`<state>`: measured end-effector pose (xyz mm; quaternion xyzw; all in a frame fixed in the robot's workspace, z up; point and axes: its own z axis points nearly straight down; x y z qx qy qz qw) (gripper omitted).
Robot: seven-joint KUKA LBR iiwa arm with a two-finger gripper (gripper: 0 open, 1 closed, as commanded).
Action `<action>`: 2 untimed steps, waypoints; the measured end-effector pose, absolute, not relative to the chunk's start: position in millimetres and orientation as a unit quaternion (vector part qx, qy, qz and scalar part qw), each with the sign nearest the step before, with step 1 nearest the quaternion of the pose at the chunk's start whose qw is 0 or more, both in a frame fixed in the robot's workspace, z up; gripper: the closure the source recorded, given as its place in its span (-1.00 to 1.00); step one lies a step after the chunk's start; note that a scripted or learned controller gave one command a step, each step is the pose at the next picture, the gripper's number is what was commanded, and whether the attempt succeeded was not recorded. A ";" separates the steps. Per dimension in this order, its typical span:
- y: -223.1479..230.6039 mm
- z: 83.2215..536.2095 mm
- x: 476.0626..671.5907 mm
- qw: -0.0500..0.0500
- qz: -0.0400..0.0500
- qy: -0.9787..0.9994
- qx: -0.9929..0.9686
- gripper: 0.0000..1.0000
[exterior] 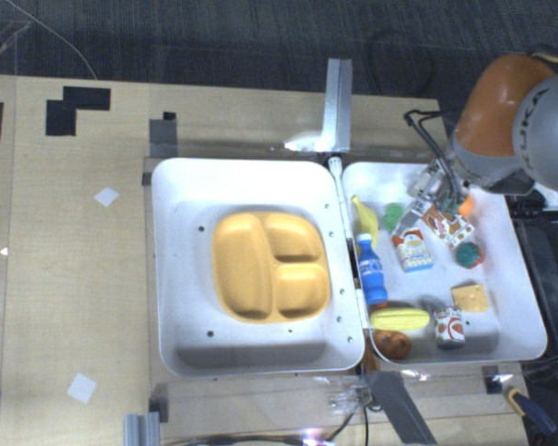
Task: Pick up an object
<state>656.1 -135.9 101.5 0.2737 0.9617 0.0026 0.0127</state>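
Note:
My gripper hangs over the far part of the right bin, coming in from the right under the orange-banded arm. Just below and beside it lie a red-and-white carton and a small green piece; whether it touches either is unclear. Nearby are a small white carton, a yellow banana-shaped toy, a blue bottle and a green-and-pink ball. Toward the near wall sit a yellow corn-like piece, a brown round object, a small can and a tan wedge.
The left bin holds a yellow divided tray. A metal post stands at the far end of the wall between the bins. A dark cable loops near the arm's wrist.

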 end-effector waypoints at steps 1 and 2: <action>-122.4 106.2 642.7 0.006 0.000 0.991 0.131 -1.00; -94.0 89.7 646.2 0.007 0.001 0.991 0.136 -1.00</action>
